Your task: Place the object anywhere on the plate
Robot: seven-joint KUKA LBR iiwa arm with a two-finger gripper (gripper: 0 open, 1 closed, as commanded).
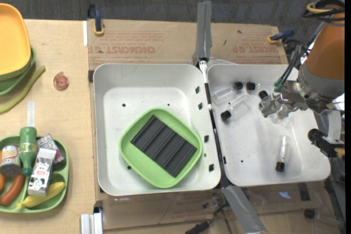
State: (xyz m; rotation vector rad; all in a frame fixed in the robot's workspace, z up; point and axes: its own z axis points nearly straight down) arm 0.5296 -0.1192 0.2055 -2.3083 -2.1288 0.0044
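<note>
Reaching in from the bench's right edge, claw (272, 107) low over right bin (247, 167) near its far edge; finger state unclear. Green plate (131, 159) in left bin (109, 118).

We count two white bins: the left bin (104, 129) and the right bin (307, 170). One green plate (130, 157) lies in the left bin, carrying one dark ridged block (163, 144). In the right bin we count about four small clear vials with black caps, one of them (281, 155) near the front; some are too small to separate surely.
</note>
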